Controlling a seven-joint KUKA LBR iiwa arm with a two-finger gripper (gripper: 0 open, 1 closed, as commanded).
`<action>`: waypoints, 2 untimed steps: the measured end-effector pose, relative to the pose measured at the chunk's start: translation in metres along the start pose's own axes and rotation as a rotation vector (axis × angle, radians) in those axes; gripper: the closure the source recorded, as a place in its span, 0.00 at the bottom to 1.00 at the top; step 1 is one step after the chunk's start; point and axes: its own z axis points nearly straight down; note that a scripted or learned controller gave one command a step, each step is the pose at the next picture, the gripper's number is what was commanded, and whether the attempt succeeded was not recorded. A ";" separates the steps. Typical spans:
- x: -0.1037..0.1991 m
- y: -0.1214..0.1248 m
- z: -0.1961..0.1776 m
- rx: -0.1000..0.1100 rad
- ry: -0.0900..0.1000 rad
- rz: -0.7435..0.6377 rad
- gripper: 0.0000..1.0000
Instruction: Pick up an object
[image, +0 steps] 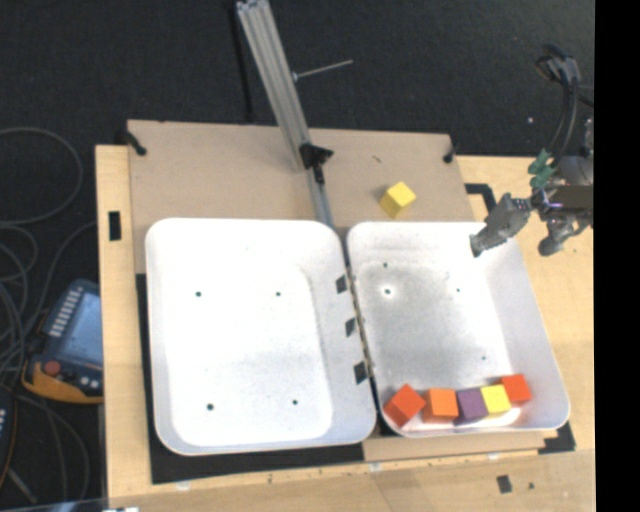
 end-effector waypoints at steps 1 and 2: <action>-0.033 -0.006 -0.036 -0.003 -0.001 0.000 0.00; -0.061 0.006 -0.078 -0.003 -0.001 0.000 0.00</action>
